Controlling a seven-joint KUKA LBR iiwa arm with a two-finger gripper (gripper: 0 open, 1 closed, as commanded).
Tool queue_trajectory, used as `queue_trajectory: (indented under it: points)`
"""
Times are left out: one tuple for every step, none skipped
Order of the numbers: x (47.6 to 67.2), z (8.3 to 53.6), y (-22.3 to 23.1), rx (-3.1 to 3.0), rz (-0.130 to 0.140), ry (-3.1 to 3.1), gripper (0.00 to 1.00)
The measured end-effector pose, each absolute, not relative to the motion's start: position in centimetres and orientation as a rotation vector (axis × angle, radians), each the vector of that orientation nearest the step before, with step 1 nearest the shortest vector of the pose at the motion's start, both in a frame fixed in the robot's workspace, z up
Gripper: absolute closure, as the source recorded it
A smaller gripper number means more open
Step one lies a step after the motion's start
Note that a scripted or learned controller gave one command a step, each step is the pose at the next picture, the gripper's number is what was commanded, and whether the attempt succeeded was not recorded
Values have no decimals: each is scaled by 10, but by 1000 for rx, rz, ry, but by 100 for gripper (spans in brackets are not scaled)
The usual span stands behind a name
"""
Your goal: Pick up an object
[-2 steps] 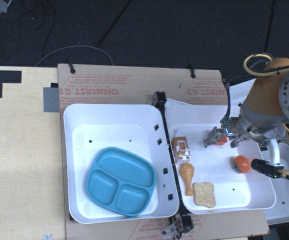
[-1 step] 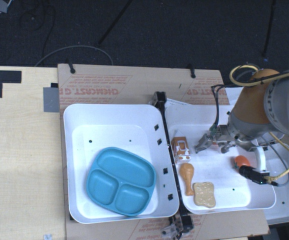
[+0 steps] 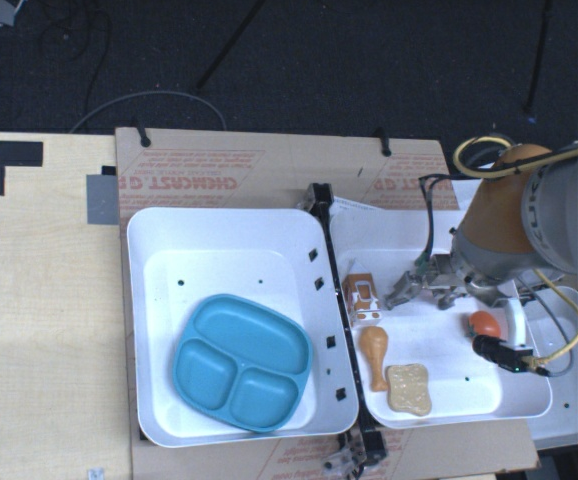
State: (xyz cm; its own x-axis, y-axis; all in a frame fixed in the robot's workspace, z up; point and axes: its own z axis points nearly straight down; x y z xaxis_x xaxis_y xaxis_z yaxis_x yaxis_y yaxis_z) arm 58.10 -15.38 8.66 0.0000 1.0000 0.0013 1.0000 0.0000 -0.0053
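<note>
My gripper (image 3: 411, 290) hangs low over the right bin (image 3: 529, 403), near its middle, with the grey arm and its orange band behind it to the right. Just left of the gripper lies a small brown and white box-like toy (image 3: 361, 298), close to the bin's left wall. Below that lies a tan toy drumstick (image 3: 374, 353), and beside it a beige bread slice (image 3: 409, 388) at the front of the bin. A red-orange round thing (image 3: 485, 322) lies to the right, under the wrist. I see nothing in the gripper.
The left bin (image 3: 159, 248) holds a blue plate (image 3: 241, 361) with three compartments. A black divider with clips (image 3: 331, 298) runs between the two bins. Cardboard lies under both bins, and pale bench top stretches to the left.
</note>
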Motion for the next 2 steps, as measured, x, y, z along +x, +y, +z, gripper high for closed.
queue_trajectory:
  points:
    - [581, 98, -155, -2220, 4, -2215, 100]
    - [584, 160, -159, -2222, -2, -2224, 100]
